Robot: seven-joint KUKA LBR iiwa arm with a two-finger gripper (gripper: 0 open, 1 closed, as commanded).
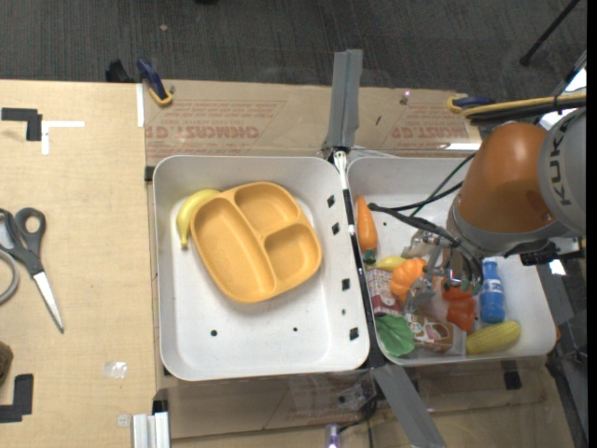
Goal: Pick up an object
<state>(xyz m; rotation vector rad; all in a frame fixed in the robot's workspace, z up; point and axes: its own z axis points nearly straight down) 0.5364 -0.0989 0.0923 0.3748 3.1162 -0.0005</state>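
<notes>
Down in the right bin [536, 278], the gripper [437, 276] sits low among a heap of small things, close over an orange piece [408, 276] and a red piece [459, 308]. Whether either lies between its fingers, or how wide they stand, I cannot tell; the wrist and cables hide that. Around it lie a carrot [366, 227] by the bin's left wall, a blue bottle [491, 290] to its right, a yellow piece [492, 336] near the front, a green piece [395, 335] and a printed packet [384, 289] beneath. The arm [508, 180] with its orange band hangs over the bin's far side. The left bin [252, 343] bears a yellow tray [254, 239] with a banana [191, 211] tucked at its edge. Scissors [35, 259] lie on the bench at far left. As I judge it, the reach is made, but no object is seen lifted: the grasp and the raise remain.
</notes>
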